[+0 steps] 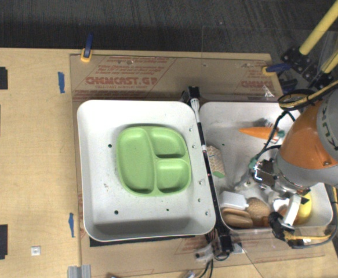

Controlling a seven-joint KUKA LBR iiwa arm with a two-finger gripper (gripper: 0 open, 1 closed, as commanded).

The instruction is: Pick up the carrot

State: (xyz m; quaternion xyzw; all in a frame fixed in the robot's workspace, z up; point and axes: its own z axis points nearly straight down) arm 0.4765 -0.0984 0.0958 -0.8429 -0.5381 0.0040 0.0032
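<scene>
You have not got the carrot (257,132) yet: it lies on the floor of the right bin (229,120), toward the far side, its tip pointing left, with nothing gripping it. The gripper (273,204) sits low in the near part of that same bin, well short of the carrot, over a clutter of other things, and you cannot tell from this angle whether it is open or closed, since the wrist and cables cover it. So, by my reading, the whole pick is still ahead: the arm has to move toward the far side, come down over the carrot and close on it. The left bin (93,155) holds a green divided plate (152,158), lying flat near its middle. The right bin also holds a brown bread-like piece (238,217) and a white block (233,200) by the near wall, a yellow item (304,208) under the wrist, and a small patterned piece (215,161) near the left wall.
</scene>
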